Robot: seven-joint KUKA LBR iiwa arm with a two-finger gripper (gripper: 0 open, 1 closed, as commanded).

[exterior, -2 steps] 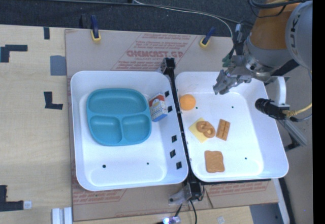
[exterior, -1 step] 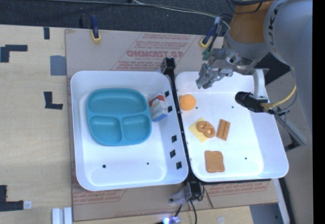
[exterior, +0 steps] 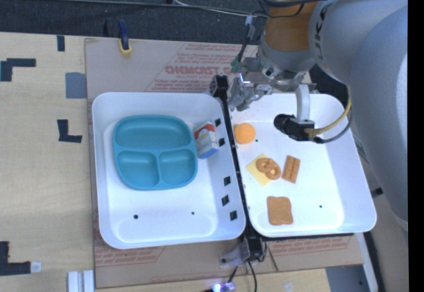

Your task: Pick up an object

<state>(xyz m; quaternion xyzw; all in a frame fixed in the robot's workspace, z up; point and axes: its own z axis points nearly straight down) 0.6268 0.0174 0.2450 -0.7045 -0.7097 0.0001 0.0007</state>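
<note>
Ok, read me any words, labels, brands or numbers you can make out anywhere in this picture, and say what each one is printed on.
"CHEMCAST": red print on the brown cardboard sheet under the two white bins; the first letters are uncertain, and the smaller red lines around it are too blurred to read.
More red print along the cardboard's front edge: too small to read.
Label on the small red, white and blue carton in the left bin: blurred, unreadable.

Yellow clamp [exterior: 125,46] on cardboard sheet [exterior: 192,69]
</note>
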